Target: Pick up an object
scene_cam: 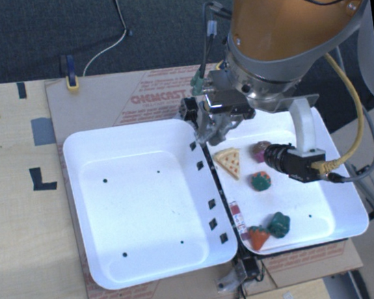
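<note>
My gripper (208, 133) hangs over the far left corner of the right bin (322, 226), close to the divider between the bins. Just in front of it lies a yellow wedge with red dots (229, 162), apart from the gripper. A purple-pink piece (261, 149) sits to the wedge's right, partly hidden by a black cylinder on the arm. Further forward lie a green and red piece (260, 181), a dark green piece (278, 224) and an orange-red piece (258, 238). Nothing shows held in the gripper.
The left bin (86, 194) stands beside the right one on a cardboard sheet (145, 99). The arm's orange and grey body (293, 20) covers the right bin's far side. A black cylinder (292, 160) with a yellow cable juts over the bin's middle.
</note>
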Motion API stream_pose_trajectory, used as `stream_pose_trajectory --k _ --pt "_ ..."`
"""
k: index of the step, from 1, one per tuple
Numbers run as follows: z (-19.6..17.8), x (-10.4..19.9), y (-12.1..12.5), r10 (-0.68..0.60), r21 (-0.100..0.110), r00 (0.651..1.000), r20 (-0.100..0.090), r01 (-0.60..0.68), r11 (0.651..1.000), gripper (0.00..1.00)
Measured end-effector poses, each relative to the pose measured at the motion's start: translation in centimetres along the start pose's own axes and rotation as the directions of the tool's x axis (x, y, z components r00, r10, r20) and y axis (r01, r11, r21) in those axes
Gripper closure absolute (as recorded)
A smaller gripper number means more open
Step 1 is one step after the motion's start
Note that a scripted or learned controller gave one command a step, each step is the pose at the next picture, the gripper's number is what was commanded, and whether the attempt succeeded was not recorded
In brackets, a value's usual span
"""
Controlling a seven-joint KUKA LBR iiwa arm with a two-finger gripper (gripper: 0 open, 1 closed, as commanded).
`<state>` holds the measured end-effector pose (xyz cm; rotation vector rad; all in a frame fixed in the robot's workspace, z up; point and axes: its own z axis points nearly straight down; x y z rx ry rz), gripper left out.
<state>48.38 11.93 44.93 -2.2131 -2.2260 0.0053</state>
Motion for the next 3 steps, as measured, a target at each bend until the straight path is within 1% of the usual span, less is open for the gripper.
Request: stream_pose_trajectory --k 1,2,3 --pt "-9.0 -1.0 0.0 0.004 -0.014 1.000 -0.003 -0.004 1.000 1.00" --pt "-8.1 6.3 -0.1 -0.003 -0.002 1.000 -0.001 0.003 1.000 1.00" --pt "-8.5 11.2 0.9 0.000 -0.003 1.000 -0.001 0.000 1.000 1.00"
